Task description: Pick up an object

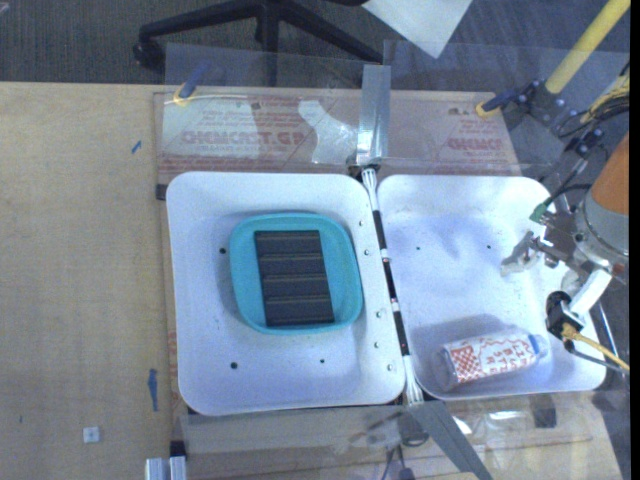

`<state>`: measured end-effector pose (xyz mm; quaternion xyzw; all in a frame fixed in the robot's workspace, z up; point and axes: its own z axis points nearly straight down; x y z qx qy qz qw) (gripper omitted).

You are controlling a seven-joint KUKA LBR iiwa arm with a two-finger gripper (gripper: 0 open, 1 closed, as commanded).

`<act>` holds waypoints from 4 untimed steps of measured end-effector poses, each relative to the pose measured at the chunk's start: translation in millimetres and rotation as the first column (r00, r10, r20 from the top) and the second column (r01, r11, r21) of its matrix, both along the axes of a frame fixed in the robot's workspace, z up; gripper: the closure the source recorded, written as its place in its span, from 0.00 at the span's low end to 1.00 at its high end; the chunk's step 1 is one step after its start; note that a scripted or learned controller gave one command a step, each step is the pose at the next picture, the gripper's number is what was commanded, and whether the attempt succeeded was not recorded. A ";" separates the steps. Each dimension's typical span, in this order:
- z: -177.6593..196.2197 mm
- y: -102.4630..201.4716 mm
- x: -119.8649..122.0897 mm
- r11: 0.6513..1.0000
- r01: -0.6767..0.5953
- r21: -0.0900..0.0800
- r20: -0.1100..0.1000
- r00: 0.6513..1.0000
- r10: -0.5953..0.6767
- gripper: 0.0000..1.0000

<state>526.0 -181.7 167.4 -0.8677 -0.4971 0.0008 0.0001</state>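
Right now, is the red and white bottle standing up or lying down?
Lying down. The bottle rests on its side in the right bin.

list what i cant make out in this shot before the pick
- hand, camera view: blurred and small above the right bin; whether it is open or shut cannot be told.
- arm: cut off by the right edge.
- red and white bottle: the print on its label is too small to read.
- dark ribbed block on the teal tray in the left bin: what it is stays unclear.
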 end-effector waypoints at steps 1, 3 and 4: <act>-78.3 26.6 -46.4 0.991 -0.134 0.001 0.002 0.991 0.134 0.00; -19.6 80.5 -47.1 0.980 -0.197 0.003 -0.002 0.980 0.197 0.00; -79.3 82.0 -45.1 0.899 -0.438 -0.001 0.007 0.899 0.438 0.00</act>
